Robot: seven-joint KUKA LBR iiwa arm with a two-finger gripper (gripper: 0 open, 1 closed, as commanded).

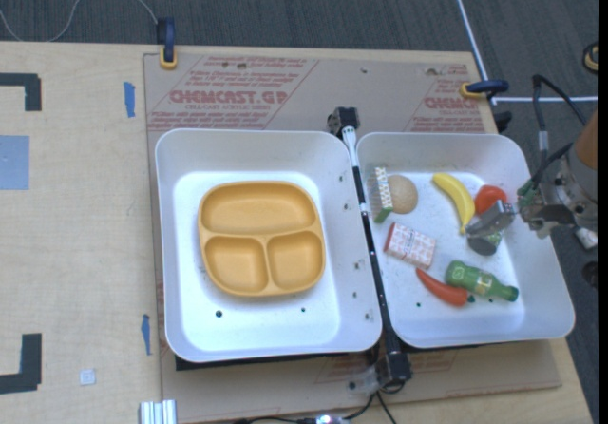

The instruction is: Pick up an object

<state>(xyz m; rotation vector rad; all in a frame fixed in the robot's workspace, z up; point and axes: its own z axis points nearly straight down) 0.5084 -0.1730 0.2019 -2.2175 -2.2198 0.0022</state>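
Note:
The right bin (pixel 541 303) holds several toy items. A yellow banana (pixel 456 196) lies near its middle, and a tan round bun (pixel 403 194) sits to the left beside a white striped piece (pixel 382 189). A pink-and-white packet (pixel 411 244) lies below the bun. A red chili (pixel 442 288) and a green bottle (pixel 483 282) lie at the front. My gripper (pixel 489 227) hangs low in the bin, just right of the banana. It is directly below a red-orange item (pixel 490 196), which it partly covers. Nothing is visibly held.
The left bin (pixel 180 318) holds a yellow divided plate (pixel 261 237). A black clamp strip (pixel 363 213) runs between the bins. Clamps (pixel 167 42) (pixel 483 87) pin the cardboard sheet at the back. A white cable (pixel 465 4) crosses the floor at the upper right.

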